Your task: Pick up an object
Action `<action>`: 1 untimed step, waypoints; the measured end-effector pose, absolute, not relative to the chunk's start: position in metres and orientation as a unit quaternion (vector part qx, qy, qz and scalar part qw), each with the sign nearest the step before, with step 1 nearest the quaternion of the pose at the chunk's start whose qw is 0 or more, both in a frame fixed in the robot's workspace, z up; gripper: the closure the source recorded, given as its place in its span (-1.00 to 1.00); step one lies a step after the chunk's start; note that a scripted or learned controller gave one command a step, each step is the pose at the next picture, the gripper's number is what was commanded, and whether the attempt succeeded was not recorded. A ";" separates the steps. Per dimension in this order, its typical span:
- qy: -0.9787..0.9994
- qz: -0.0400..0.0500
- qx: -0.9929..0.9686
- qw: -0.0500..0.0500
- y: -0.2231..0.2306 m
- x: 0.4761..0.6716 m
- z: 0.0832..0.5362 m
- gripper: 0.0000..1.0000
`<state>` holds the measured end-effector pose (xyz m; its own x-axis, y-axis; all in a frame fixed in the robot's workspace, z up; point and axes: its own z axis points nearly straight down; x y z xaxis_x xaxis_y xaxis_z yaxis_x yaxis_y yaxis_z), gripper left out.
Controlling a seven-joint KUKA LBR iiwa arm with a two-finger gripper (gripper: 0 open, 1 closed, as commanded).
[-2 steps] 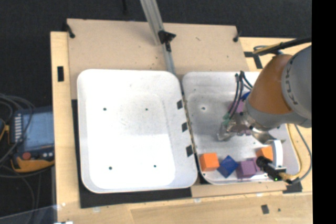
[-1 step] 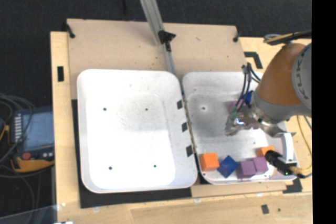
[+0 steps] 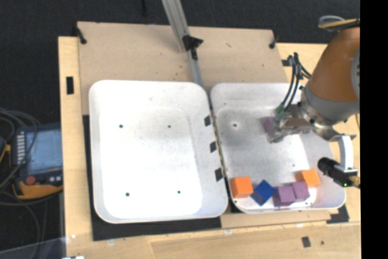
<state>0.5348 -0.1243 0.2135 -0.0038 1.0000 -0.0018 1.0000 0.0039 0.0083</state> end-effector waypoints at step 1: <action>0.709 0.002 0.706 0.003 -0.125 0.537 0.268 1.00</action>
